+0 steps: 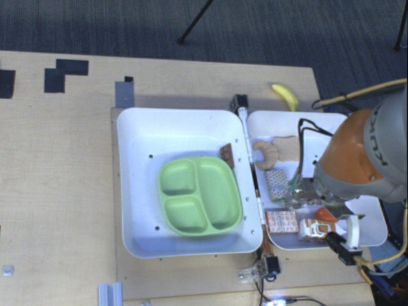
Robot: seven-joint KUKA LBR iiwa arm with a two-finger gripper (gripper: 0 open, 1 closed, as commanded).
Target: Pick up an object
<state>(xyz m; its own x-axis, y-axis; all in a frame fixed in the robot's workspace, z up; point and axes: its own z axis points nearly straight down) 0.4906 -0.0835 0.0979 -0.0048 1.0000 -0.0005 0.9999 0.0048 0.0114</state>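
While the arm (357, 158) hangs over the right bin (280, 127), the gripper (298, 195) sits low, view-right of the green plate (199, 195) and at about the plate's mid height. Gripper opening: can't tell, the wrist blocks the view from above, so I also can't tell whether it has anything. Pick candidates, all placed off the plate: the patterned packet (277, 183) is right of the plate's upper half, just past the wall between the bins, and it is the item closest to the gripper, touching or nearly so. The tan looped piece (268, 153) is right of the plate and above its top edge. The red-and-white box (281, 221) is right of the plate's lower corner, lying flat. The orange-and-white carton (311, 229) is further right at the same level, partly under the wrist. The small red item (325, 215) is further right again, mostly covered, type unclear. The plate itself has three compartments and lies in the left bin (140, 171), slightly rotated. The brown scrap (226, 152) is just off the plate's upper-right corner, against the bin wall. The banana (285, 97) is up and right of the plate, on the bench (57, 190) outside both bins.
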